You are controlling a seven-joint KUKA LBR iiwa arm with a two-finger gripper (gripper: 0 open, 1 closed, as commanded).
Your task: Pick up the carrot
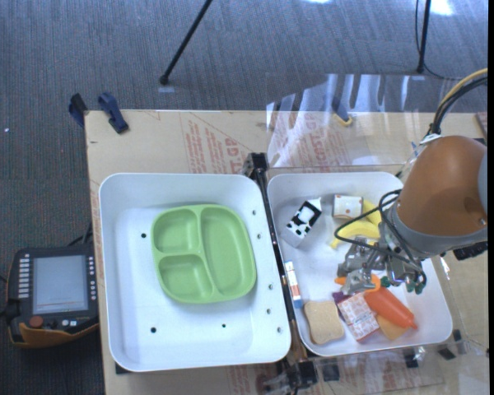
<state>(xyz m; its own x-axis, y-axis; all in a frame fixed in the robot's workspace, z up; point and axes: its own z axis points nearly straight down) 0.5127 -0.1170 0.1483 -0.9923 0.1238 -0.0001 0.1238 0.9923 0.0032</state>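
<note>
Carrot (389, 304) lies in the near right corner of the right bin (313, 181), its left tip just under the gripper (361, 280), with a red packet (356, 315) touching its near side and a slice of bread (323, 321) further left; whether the fingers are apart or together cannot be told from this slanted view. Judging from that crowding, a descent here could land on the packet or only nick the carrot's tapered tip, so it slips out or rolls against the bin wall.
</note>
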